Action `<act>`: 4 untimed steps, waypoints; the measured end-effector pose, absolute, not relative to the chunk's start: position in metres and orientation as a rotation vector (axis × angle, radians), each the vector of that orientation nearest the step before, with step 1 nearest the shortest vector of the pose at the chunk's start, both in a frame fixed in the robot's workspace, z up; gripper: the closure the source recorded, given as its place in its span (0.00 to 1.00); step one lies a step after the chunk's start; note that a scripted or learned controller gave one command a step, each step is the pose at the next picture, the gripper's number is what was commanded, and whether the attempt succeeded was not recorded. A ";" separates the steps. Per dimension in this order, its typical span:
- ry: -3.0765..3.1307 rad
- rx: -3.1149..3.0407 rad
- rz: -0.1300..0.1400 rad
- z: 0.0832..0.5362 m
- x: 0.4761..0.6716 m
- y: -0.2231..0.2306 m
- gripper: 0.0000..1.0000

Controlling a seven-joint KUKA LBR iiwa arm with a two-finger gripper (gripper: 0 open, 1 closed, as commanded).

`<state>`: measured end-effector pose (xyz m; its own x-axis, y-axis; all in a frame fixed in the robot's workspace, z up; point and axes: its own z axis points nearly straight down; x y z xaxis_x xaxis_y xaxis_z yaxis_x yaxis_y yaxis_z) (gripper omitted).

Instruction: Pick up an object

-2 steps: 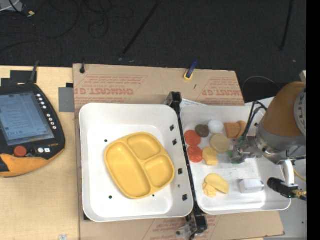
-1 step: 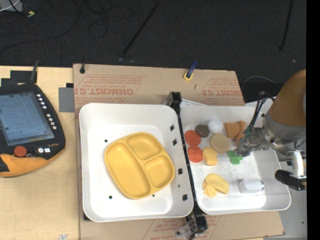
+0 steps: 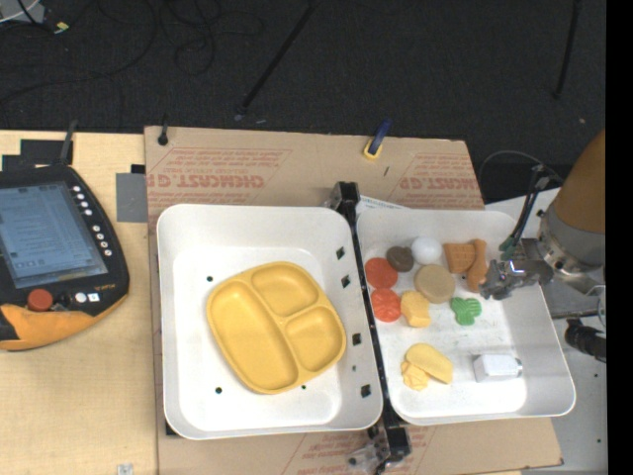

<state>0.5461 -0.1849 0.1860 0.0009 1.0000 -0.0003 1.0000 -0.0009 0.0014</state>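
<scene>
- Brown cardboard sheet point(image 3: 297, 161) lies under both bins, w/ red print on it.
- Left bin point(image 3: 188, 265), white & shallow, holds a big yellow tray point(image 3: 275, 325) w/ three sections. Tray sits tilted, near the middle.
- Right bin point(image 3: 539, 364), white too, touches the left bin's side. All the small toys are in here.
- Robot arm point(image 3: 584, 206) comes in from the right, orange part up top, grey below.
- Black tablet thing point(image 3: 54, 250) sits far left on the bench, orange bottom, screen lit.
- Toys in right bin, top row: brown round one point(image 3: 400, 258), white ball point(image 3: 427, 250), orange piece point(image 3: 465, 257).
- Mid row: red disc point(image 3: 381, 272), tan round piece point(image 3: 434, 284), red berry-like toy point(image 3: 387, 307), yellow block point(image 3: 416, 310), green toy point(image 3: 466, 310).
- Low down: yellow lumpy toy point(image 3: 426, 365) & a small white block point(image 3: 496, 367), apart from the rest.
- Claw point(image 3: 499, 277) is over the right bin, just beside the orange piece & above the green toy. Can't tell if it's wide or closed, too small & dark.
</scene>
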 end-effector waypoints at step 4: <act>2.224 2.223 -0.003 0.237 0.568 -0.072 1.00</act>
